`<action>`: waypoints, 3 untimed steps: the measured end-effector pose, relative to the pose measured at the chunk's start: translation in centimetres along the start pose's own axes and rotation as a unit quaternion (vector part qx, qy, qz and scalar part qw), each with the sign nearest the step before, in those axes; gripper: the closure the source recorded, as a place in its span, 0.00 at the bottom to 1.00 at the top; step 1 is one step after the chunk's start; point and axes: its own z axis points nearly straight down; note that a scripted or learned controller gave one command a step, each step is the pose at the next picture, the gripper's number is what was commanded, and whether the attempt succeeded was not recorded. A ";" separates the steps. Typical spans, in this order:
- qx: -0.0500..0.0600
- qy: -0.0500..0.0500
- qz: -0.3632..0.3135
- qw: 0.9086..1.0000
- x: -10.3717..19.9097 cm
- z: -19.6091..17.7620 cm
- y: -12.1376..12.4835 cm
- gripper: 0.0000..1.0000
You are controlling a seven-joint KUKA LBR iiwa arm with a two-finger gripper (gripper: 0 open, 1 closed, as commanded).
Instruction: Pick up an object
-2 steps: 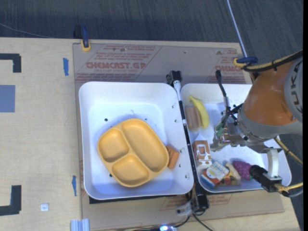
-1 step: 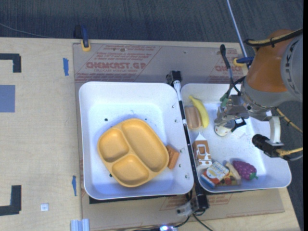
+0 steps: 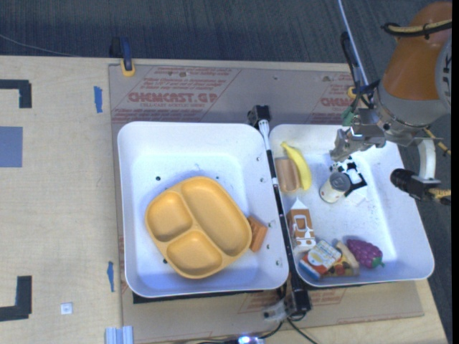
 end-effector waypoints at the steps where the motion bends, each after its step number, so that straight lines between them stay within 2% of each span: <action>1: 0.002 0.000 0.001 1.000 -0.4 2.8 -5.9 1.00; 2: 0.002 0.001 0.000 1.000 4.8 5.3 -6.5 1.00; 3: 0.002 0.001 0.001 1.000 6.1 4.6 -9.8 1.00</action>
